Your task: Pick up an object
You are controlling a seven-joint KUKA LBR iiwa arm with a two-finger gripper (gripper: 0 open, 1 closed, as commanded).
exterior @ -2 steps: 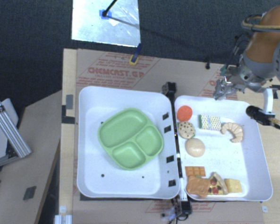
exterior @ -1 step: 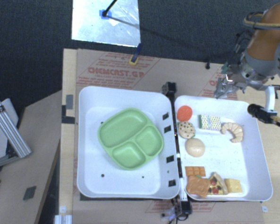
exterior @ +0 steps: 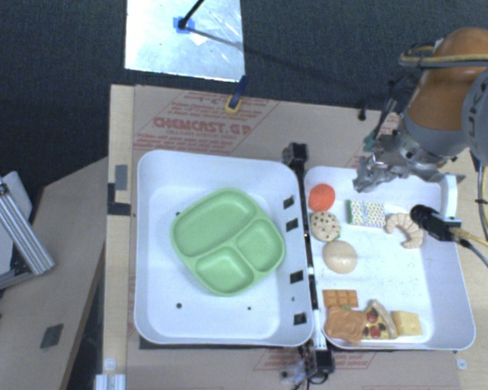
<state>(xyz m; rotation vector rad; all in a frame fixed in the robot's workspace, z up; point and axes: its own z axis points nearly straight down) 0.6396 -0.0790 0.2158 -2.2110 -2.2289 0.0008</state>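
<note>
Hovering pincer (exterior: 367,183): over right bin's (exterior: 453,285) far edge, grip state unclear
Food: croissant (exterior: 406,228), cracker (exterior: 366,212), tomato (exterior: 322,196) nearby
Left bin (exterior: 154,250): green tray (exterior: 226,242)
Counter (exterior: 77,221): tan

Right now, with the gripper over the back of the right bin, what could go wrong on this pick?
1. The gripper hangs between the orange ball and the speckled white block; coming down there, it may close on neither.
2. The cookie, pale round bun and croissant lie close by, so a miss could knock them.
3. The ball sits near the right bin's back corner and may roll away.
</note>
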